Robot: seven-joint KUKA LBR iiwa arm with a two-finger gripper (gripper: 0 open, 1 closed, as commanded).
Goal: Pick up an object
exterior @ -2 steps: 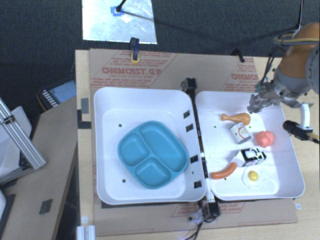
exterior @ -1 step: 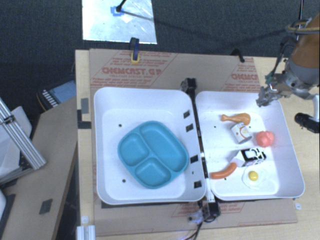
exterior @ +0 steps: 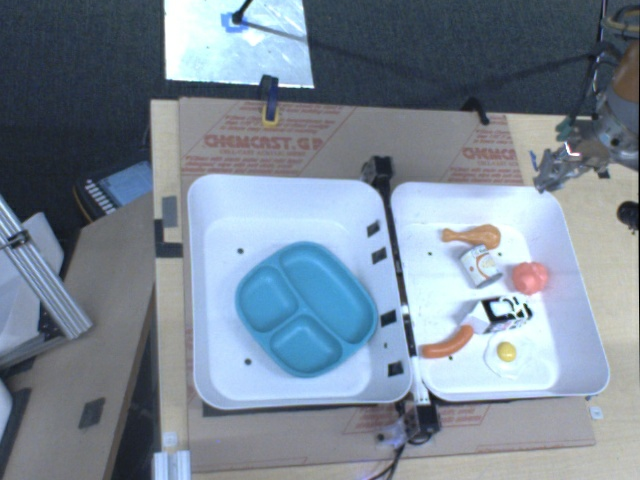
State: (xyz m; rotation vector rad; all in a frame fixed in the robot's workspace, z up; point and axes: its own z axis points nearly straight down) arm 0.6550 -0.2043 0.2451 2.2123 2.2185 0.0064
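Hand (exterior: 553, 171) hovers just outside the right bin's (exterior: 575, 258) far right corner, holding nothing; whether its grip is wide or narrow, I cannot tell.

Arm (exterior: 622, 88) cut off by the right frame edge, only wrist showing. End effector (exterior: 552, 171) near right bin's (exterior: 580, 298) far right corner, small and blurred; fingers unreadable. Small carton's (exterior: 480, 265) label too small to read.
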